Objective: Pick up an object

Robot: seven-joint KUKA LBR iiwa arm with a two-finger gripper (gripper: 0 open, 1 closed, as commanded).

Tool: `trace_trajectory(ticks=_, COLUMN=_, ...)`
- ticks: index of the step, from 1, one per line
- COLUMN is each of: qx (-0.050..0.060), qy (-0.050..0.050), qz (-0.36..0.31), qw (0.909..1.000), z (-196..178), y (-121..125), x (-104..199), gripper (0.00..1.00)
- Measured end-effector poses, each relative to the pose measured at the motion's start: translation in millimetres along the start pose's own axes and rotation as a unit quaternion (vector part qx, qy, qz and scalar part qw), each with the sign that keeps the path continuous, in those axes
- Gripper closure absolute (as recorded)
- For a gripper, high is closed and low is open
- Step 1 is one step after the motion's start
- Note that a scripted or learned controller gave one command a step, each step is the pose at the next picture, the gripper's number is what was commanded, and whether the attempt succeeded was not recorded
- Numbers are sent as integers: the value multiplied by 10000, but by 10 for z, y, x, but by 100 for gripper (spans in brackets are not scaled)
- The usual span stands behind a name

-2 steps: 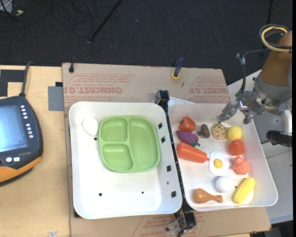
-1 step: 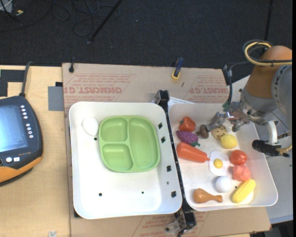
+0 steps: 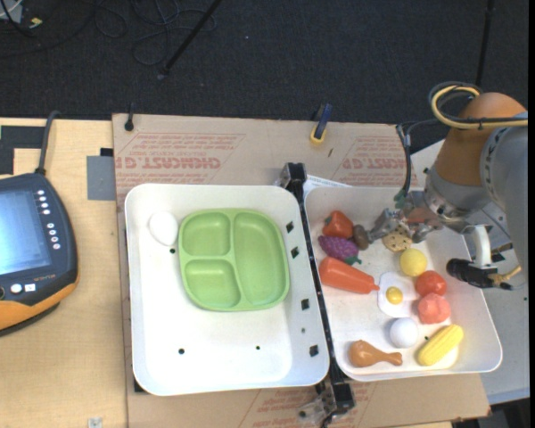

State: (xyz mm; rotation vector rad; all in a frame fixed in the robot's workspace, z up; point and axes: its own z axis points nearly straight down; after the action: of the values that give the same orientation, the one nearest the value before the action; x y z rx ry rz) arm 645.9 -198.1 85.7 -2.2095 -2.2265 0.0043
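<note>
I see the tool (image 3: 394, 226) low in the right bin (image 3: 490, 350), jaw state unclear, above one lemon (image 3: 414, 261); two tomatoes (image 3: 431, 283) and one carrot (image 3: 346, 276) lie nearby.

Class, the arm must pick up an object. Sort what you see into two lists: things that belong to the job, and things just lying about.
Belongs to the job: gripper, right bin, carrot, lemon, tomato, corn, drumstick, grapes.

Lying about: green tray, left bin, handheld screen, blue clamp.
</note>
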Motion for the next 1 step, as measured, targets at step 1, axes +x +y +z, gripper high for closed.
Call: trace_trajectory(ticks=1, qx=3, qy=1, qz=-12, qw=10000, z=-107, y=2, x=2, gripper=100)
